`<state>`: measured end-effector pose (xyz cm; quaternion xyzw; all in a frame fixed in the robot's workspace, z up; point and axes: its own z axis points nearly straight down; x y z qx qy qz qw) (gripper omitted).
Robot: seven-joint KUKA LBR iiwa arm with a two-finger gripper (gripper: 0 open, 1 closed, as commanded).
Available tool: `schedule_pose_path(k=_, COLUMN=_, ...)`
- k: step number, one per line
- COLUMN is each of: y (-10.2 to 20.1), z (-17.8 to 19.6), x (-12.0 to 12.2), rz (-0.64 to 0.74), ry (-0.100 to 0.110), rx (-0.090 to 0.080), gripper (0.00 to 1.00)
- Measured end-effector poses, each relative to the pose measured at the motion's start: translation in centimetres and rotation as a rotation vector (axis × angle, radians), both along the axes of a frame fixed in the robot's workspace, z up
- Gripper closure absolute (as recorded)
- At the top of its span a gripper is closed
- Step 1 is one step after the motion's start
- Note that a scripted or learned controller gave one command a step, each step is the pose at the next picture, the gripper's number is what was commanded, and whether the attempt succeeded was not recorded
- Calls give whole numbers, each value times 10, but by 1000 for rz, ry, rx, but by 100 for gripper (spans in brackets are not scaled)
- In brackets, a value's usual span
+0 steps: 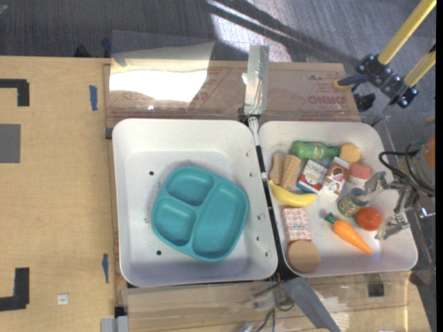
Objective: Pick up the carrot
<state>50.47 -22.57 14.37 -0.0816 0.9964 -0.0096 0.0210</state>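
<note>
The carrot (pixel 350 234), orange with a small green top at its left end, lies slanted on the floor of the right bin (pixel 408 258), near the front. My gripper (pixel 385 206) is at the bin's right side, just up and to the right of the carrot and apart from it. Its two metal fingers (pixel 376 183) are spread open with nothing held. A red tomato (pixel 369 218) sits between the carrot's thick end and the gripper.
The right bin also holds a can (pixel 351 203), a banana (pixel 292 196), a pink box (pixel 296 224), a brown round (pixel 303 255), cartons (pixel 313 175), bread rolls (pixel 284 169) and a green bottle (pixel 313 149). A teal divided plate (pixel 201 214) lies in the left bin (pixel 131 151).
</note>
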Motion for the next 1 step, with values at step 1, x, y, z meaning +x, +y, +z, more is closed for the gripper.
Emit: schedule_pose_path(k=1, y=6, z=-7, x=11, rz=-73, ry=-24, rx=-3, gripper=0)
